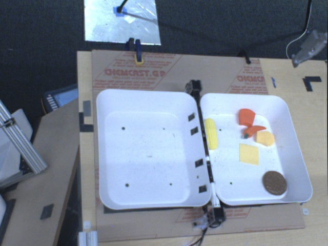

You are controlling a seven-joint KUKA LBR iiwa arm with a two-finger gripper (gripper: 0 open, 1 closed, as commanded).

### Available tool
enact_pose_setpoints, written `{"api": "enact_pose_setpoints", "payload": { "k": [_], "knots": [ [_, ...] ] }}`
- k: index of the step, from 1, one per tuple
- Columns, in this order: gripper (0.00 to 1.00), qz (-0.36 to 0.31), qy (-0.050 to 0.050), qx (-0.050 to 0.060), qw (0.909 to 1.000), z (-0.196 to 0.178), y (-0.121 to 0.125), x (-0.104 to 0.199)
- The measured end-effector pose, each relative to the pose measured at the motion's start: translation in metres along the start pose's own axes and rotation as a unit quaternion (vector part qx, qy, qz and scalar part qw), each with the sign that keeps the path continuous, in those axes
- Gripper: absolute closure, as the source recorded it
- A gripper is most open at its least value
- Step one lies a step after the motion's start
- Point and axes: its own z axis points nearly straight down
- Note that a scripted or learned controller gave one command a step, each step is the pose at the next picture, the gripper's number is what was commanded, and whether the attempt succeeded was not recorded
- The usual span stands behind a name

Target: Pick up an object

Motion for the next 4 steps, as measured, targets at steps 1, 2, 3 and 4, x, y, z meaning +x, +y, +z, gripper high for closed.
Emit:
{"api": "enact_pose_setpoints", "payload": {
  "k": [1, 2, 3, 4],
  "knots": [
    [1.00, -0.001, -0.001, 0.004, 1.0000, -0.003, 0.004, -0.002],
    [1.00, 0.008, -0.001, 0.010, 0.9999, 0.061, 0.023, -0.113],
    [1.00, 0.001, -0.002, 0.004, 1.0000, 0.007, 0.055, -0.111],
    [1.00, 0.001, -0.001, 0.006, 1.0000, 0.012, 0.117, -0.110]
  ]
}}
